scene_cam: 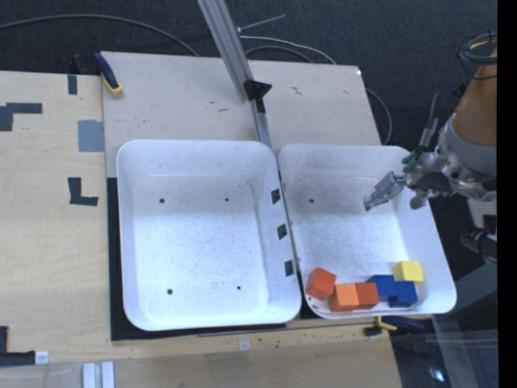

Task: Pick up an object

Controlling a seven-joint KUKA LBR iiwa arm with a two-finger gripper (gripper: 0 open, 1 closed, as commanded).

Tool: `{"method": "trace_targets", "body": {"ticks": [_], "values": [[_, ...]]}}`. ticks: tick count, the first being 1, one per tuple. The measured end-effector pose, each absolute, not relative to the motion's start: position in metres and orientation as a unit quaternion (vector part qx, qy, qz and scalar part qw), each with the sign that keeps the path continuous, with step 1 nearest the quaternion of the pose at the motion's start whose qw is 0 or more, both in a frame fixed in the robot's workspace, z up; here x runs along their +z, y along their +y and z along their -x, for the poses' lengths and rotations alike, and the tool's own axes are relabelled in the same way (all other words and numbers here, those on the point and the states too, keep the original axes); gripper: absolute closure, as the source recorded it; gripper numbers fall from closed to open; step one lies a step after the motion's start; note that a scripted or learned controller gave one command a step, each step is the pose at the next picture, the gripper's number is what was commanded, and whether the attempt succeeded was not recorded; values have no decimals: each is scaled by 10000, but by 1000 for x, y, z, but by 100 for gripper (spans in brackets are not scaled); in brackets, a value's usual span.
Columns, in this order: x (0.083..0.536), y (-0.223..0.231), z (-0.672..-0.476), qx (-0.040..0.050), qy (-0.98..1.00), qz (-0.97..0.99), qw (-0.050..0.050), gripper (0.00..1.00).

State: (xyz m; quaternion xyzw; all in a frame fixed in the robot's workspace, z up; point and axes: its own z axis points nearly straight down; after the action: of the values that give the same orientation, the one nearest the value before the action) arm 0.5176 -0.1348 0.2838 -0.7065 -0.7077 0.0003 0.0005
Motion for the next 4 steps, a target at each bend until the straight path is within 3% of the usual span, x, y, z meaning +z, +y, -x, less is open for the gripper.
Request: {"method": "trace_targets", "body": {"ticks": [1,2,3,4], "values": [[327,-79,-518,-17,-7101,7041,-9,0],[289,-106,-544,20,-7069,7073,8,0],[435,-127,-570,-21,-7080,7062,-41,0],[442,-79,-588,-5,-7092,7050,-4,0]]}}
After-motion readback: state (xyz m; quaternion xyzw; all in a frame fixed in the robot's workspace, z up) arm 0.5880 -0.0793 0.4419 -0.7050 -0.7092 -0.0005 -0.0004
